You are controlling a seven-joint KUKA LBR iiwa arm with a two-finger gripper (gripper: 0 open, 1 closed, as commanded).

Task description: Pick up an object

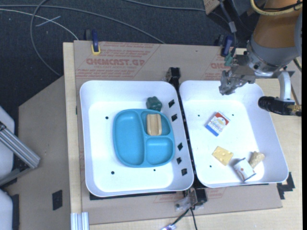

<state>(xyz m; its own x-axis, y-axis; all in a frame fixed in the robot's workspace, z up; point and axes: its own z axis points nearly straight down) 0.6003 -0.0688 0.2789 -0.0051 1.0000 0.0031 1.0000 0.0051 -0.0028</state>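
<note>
Jaws above right bin back rim, spread unclear, nothing visibly held. Small carton below, well apart, mid-bin. Cheese wedge, box near front. Blue tray in left bin.

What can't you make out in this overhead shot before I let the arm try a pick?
- Gripper, camera view: too small and dark to tell the finger state.
- Arm: cut off by the top edge.
- Small carton, right bin: print too small to read.
- Dark green lump beside the blue tray: too blurred to identify.
</note>
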